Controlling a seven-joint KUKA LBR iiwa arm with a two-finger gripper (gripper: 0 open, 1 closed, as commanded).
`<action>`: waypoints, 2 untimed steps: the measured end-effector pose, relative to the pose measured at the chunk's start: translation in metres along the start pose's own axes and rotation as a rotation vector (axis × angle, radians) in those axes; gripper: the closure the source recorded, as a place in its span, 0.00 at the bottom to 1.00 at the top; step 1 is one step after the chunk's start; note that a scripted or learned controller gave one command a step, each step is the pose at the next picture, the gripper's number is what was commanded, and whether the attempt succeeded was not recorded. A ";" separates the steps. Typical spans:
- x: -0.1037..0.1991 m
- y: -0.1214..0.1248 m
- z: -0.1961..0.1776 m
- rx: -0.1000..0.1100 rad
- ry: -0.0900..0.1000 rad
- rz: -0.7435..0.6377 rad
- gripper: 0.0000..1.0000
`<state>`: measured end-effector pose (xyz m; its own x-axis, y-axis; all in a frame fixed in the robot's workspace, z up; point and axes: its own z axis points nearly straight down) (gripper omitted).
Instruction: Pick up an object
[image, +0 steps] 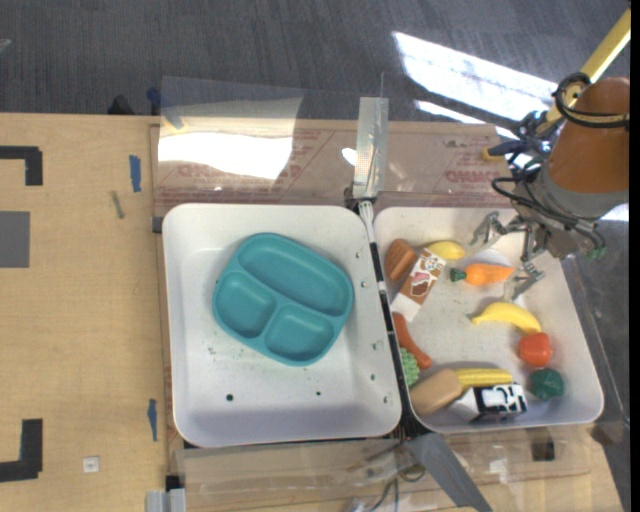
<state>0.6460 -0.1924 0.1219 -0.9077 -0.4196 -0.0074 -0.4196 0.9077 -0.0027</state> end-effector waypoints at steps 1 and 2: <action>0.016 0.020 0.033 0.002 -0.003 0.052 0.00; 0.011 0.019 0.018 0.008 -0.017 0.054 1.00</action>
<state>0.6277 -0.1797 0.1037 -0.9286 -0.3703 -0.0246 -0.3702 0.9289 -0.0094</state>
